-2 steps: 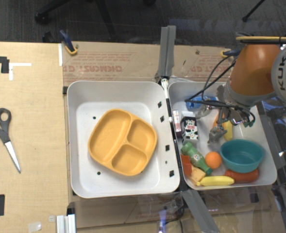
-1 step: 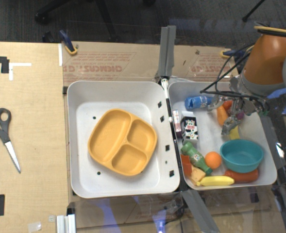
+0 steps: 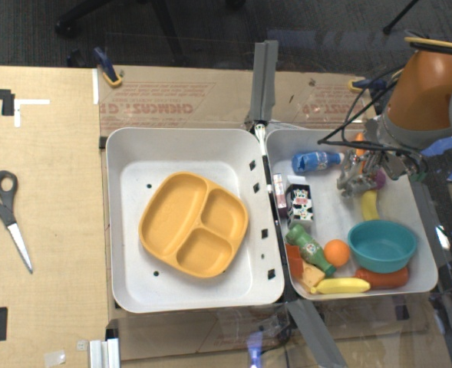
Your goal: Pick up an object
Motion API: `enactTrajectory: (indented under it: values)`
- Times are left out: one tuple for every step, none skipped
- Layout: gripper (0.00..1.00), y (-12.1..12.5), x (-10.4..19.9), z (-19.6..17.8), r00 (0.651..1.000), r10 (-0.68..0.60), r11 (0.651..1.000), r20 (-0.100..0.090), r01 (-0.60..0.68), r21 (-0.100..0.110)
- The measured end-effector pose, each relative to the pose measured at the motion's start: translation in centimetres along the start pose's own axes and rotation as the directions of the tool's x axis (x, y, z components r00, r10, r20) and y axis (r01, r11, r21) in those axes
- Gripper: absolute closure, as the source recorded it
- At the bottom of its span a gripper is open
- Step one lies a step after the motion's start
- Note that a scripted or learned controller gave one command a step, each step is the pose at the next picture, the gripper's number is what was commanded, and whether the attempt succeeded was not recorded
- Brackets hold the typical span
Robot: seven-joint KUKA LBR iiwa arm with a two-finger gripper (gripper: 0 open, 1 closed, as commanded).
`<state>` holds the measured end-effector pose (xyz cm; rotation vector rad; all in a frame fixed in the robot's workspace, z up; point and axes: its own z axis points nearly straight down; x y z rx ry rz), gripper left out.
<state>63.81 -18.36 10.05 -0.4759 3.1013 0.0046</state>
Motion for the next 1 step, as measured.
enactTrajectory:
  values:
    - [1.00, -0.84, 0.69, -11.25, 1.000, 0.001, 1.000, 0.000, -0.001, 0.003]
